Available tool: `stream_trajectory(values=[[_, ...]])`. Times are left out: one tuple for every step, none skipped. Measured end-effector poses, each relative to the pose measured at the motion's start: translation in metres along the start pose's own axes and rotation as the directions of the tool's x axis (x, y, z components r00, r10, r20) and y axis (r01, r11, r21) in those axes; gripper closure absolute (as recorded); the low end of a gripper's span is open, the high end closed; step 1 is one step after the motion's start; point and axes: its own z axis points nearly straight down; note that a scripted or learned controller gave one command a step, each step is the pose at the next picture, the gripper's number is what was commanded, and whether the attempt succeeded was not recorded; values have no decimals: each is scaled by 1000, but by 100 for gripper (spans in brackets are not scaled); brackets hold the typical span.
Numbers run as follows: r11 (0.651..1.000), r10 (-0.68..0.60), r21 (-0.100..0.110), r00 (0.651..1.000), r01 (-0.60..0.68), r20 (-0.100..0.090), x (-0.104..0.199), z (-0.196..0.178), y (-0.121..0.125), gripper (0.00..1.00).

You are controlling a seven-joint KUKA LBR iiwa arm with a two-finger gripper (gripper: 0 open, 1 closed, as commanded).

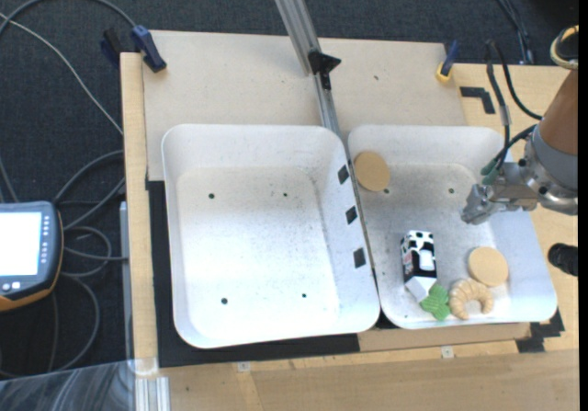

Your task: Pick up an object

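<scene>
I judge this the approach step: my grey two-finger gripper (480, 205) hangs above the round tan wooden disc (487, 265), nothing visibly held; spread or pressed, I cannot tell. Next: descend onto the disc.

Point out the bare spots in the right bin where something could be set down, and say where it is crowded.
Bare floor in the right bin lies between the round disc by the left wall and the gripper at right. The near right corner is crowded: the black-and-white carton, green piece, croissant and second disc bunch there.
</scene>
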Motion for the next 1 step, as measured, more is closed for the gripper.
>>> stream_trajectory(values=[[1000, 0, 3, 1000, 0, -1, 0, -19, 1, 100]])
